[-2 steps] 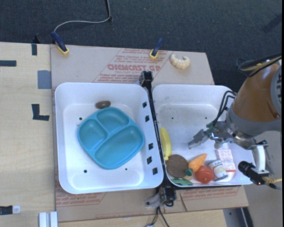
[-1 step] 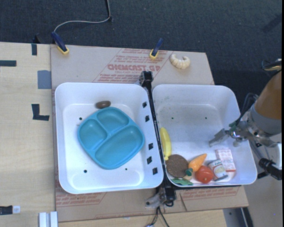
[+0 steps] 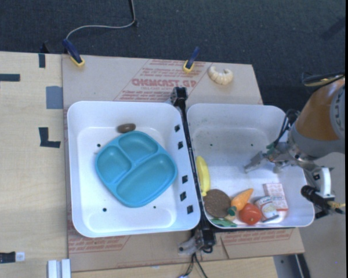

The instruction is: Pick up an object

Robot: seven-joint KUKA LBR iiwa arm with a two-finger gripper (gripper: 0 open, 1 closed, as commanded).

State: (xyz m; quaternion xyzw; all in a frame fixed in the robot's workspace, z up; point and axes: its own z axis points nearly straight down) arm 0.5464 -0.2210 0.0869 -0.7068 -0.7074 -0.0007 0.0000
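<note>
Dark carpet surrounds the wooden counter [image 3: 23,155], on which a cardboard sheet [image 3: 156,83] carries two shallow white bins side by side. Inside the left bin [image 3: 75,172] lies a blue divided plate [image 3: 136,168], with a small brown object [image 3: 126,128] just beside its far edge. Along the near wall of the right bin [image 3: 232,114] sits a group of toy foods: a banana [image 3: 203,175] against the divider, a brown round cookie-like piece [image 3: 217,202], a carrot [image 3: 242,198], a tomato [image 3: 250,214] and a small printed packet [image 3: 274,194]. A pale ring-like toy [image 3: 220,75] rests outside the bins, on the cardboard. From the right, the grey arm with its orange band [image 3: 325,117] reaches into the right bin, and the end effector [image 3: 260,162] is low over the bare floor of this bin, apart from the food group. Its fingers look narrow and nothing is seen between them, so I judge it empty. No object is chosen yet by contact; the step in hand seems to be the approach. For the next move, the end effector probably needs to go toward the near wall, perhaps to the carrot or the packet, open wider, and descend around one item without pushing its neighbours, because they lie close together.
</note>
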